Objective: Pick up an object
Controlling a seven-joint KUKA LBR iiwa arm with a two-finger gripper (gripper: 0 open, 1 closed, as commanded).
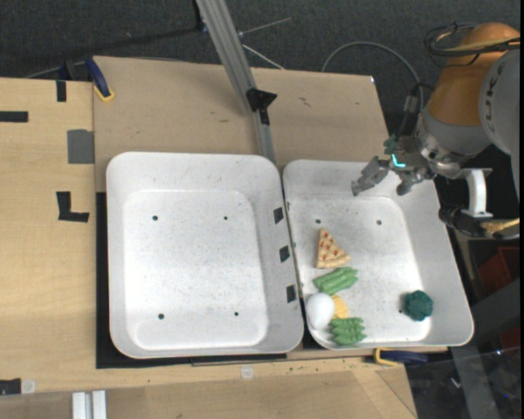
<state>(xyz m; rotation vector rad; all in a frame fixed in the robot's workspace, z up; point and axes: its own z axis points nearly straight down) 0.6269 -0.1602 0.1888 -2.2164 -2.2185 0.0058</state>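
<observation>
- Pincer (387,180) hangs open and holds nothing, over the far edge of the right bin (437,234).
- Pizza slice (329,249), green pods (335,279), egg (320,308) and green toy (348,329) cluster near that bin's left side.
- Dark green ball (417,304) lies apart, toward its right corner.

Robotics lab setting: plywood counter (192,120) carrying two white bins (192,251), black tape marks (65,206), aluminium camera mast (231,51), loose cables (358,55) behind the gripper (386,178), dark carpet floor (87,11).
</observation>
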